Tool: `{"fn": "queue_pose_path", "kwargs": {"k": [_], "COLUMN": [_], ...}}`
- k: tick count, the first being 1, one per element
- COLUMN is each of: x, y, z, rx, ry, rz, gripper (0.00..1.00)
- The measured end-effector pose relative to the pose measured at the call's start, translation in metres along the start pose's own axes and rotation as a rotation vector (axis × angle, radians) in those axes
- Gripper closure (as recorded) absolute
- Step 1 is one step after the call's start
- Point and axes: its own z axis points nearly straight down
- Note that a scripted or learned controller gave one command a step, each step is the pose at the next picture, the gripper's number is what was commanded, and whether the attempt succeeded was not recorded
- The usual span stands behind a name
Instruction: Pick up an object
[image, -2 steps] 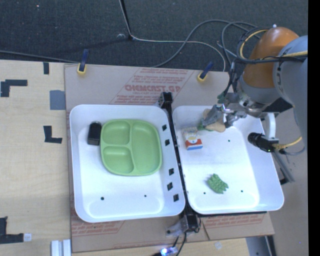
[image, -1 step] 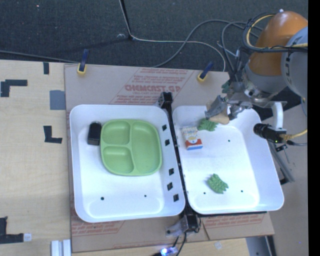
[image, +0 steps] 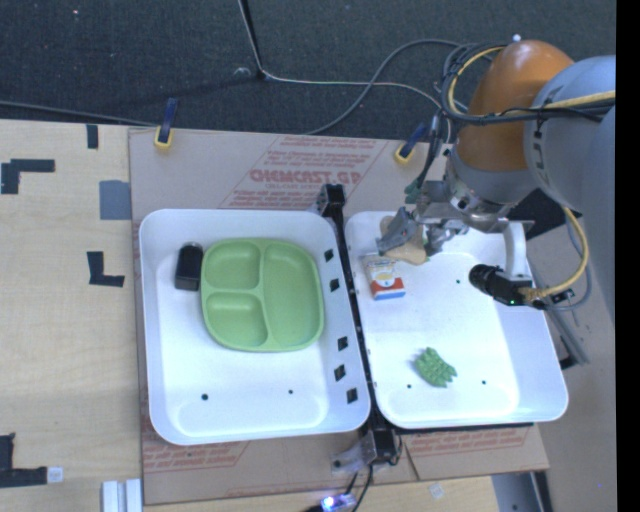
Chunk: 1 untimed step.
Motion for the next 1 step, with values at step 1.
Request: {"fn": "queue_pose_path", "kwargs": {"k": [1], "x": [0.046], "y": [-0.0254], "z": [0.0101], "rx": [0.002], "ry": [0.001], "rz": [-0.003], "gripper": [1.0]}}
